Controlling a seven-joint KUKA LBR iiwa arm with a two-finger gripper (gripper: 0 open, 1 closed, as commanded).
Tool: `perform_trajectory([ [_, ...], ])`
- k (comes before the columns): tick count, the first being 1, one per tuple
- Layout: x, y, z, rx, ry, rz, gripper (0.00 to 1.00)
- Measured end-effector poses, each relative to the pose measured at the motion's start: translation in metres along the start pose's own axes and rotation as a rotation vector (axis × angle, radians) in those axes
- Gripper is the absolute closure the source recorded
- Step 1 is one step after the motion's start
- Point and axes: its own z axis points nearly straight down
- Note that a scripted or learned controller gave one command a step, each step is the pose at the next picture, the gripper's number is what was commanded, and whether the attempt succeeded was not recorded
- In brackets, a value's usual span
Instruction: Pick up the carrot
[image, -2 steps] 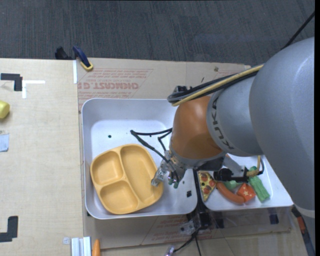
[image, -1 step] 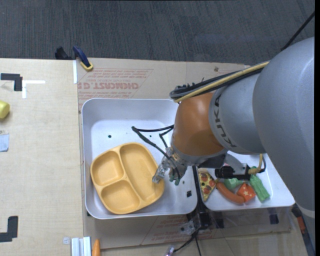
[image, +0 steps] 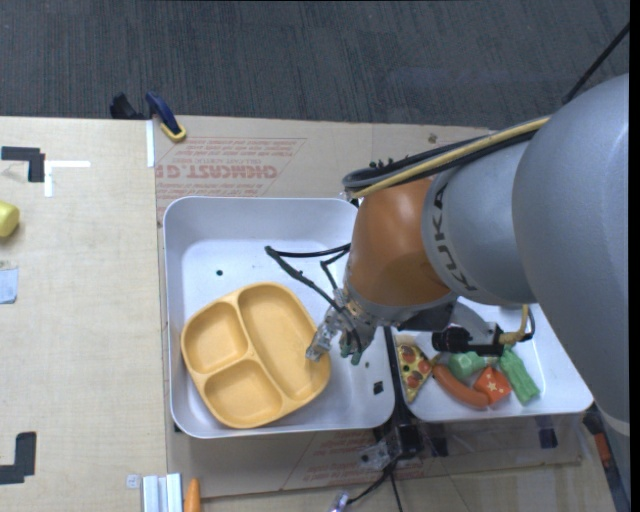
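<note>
Grey arm (image: 580, 200) reaches in over both bins. Gripper (image: 335, 345), finger state indeterminate, hangs above the yellow tray (image: 250, 350) rim. Carrot (image: 462, 388) lies in the right bin (image: 560, 385), long axis running far-left to near-right.

Arm reaching into the left bin, above a yellow divided plate

The gripper (image: 335, 343) hangs over the right rim of the yellow three-compartment plate (image: 252, 352), which lies in the lower part of the left bin (image: 200, 230). In the right bin (image: 560, 395), at the lower right of the frame, lie a pizza slice (image: 411, 365), an orange carrot (image: 461, 387), a strawberry (image: 493, 383) and a green vegetable (image: 520, 375), all close together.
</note>
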Motion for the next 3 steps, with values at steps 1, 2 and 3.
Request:
perform_trajectory([
  [1, -0.002, 0.001, -0.009, -0.004, -0.002, 0.006, 1.00],
  [2, -0.005, 0.002, -0.017, -0.007, -0.004, 0.010, 1.00],
  [3, -0.007, 0.026, -0.041, 0.037, 0.011, 0.024, 1.00],
])
